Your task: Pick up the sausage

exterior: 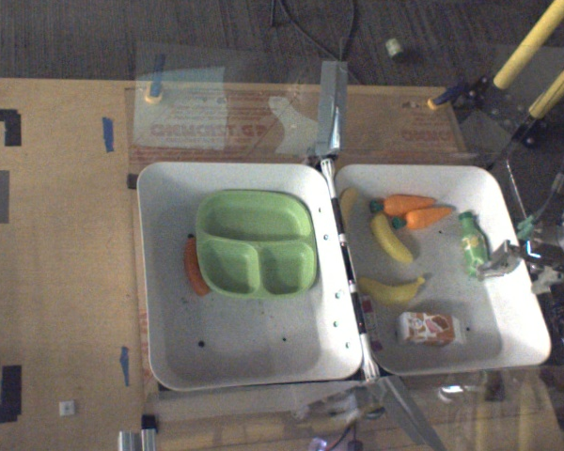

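The sausage (195, 266) is a short orange-red piece lying in the left bin (169, 346), pressed against the left edge of the green divided plate (257, 243) and partly tucked under its rim. My gripper (504, 258) hangs over the right rim of the right bin (517, 336), just right of a green bottle (471, 242) and far from the sausage. It is small and partly lost against the dark arm, and I see nothing held in it.
The right bin holds two carrots (415, 210), a banana (392, 238), another banana (393, 290), a small yellow piece (349, 203) by the divider and a white-and-orange carton (429, 327). A metal divider (343, 280) separates the bins. Yellow poles (536, 36) stand at the back right.
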Tool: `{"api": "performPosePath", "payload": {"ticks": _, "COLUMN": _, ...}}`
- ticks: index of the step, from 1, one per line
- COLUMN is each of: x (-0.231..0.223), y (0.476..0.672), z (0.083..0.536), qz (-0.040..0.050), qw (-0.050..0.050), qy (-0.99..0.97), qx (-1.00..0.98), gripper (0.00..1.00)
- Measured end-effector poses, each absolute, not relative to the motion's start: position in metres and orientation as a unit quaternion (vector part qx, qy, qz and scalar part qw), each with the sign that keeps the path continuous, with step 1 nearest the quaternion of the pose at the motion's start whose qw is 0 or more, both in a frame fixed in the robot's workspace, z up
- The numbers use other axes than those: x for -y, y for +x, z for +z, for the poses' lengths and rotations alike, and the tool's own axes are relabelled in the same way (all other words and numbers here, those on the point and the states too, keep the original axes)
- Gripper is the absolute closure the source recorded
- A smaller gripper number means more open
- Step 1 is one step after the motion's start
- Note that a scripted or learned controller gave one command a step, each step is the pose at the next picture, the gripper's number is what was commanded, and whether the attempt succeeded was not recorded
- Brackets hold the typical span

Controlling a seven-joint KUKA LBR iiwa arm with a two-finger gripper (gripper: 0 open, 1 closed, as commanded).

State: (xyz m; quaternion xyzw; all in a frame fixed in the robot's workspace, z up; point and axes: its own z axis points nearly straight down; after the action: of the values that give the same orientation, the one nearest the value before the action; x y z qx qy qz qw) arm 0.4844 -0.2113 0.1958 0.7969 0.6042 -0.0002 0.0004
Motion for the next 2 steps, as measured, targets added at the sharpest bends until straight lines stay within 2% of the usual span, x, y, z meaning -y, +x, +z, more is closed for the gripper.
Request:
{"api": "performPosePath", "payload": {"ticks": 1, "x": 0.156, "y": 0.484, "z": 0.088, "qz": 0.0024, "qw": 0.002, "qy": 0.839, "qx": -0.545, "gripper": 0.0}}
{"api": "performPosePath", "payload": {"ticks": 2, "x": 0.159, "y": 0.483, "z": 0.098, "qz": 0.0019, "qw": 0.004, "qy": 0.84, "qx": -0.542, "gripper": 1.0}}
